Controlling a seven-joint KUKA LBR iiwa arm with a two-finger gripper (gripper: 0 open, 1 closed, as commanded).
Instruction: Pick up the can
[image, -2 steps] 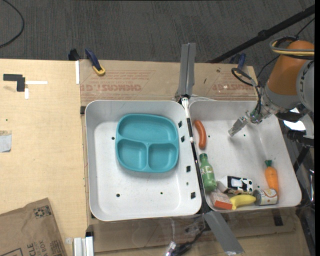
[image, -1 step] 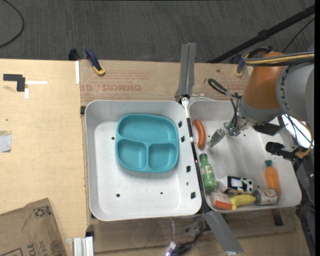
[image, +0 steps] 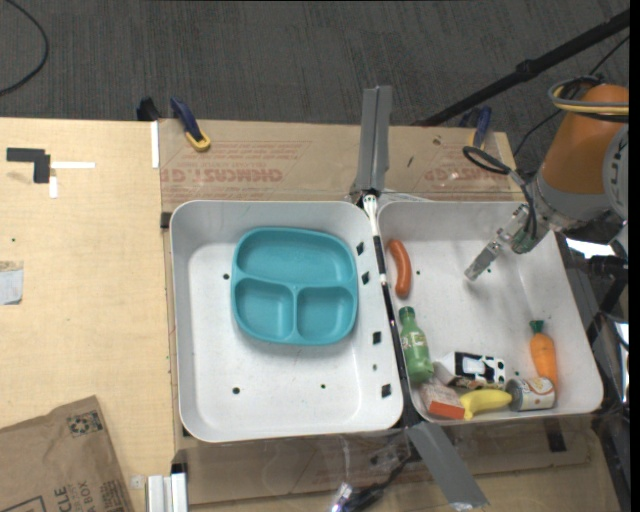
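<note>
Nothing picked yet: the gripper (image: 483, 262), fingers' state unclear, hovers at eleven o'clock from the can (image: 532, 394).

The arm (image: 585, 160) was grey, with a broad, rounded orange band above the wrist and a pale ring at that band's upper edge. Its end effector (image: 484, 263) was a slim grey metal piece, lighter toward the tip, on a darker, bulkier wrist block.

Cardboard sheet (image: 262, 160) reads "CHEMCUT" upside down; cardboard box (image: 62, 455) partly "CLE".
</note>
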